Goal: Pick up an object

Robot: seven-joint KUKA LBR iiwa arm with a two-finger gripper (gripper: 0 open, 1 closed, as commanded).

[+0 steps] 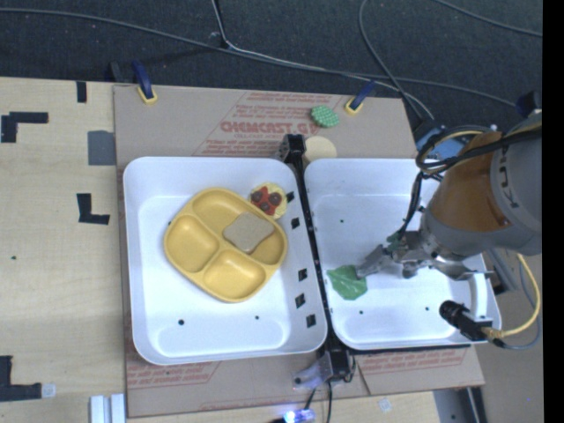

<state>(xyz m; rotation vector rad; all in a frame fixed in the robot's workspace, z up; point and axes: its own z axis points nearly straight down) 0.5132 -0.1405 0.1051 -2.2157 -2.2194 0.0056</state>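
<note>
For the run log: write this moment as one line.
arm: in right bin | gripper: at green object, grasp unclear | left bin: yellow tray, brown piece on it | pick: unconfirmed

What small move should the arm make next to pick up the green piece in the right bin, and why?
Probably a short further reach toward the green piece, then a grasp. The tool sits right at that piece's upper right edge, low in the right bin, but the view does not show the piece between its fingers, so a lift now would likely come up with nothing.

A lab: clamped cardboard (264,117), cables (291,55), paired bins (141,263)
</note>
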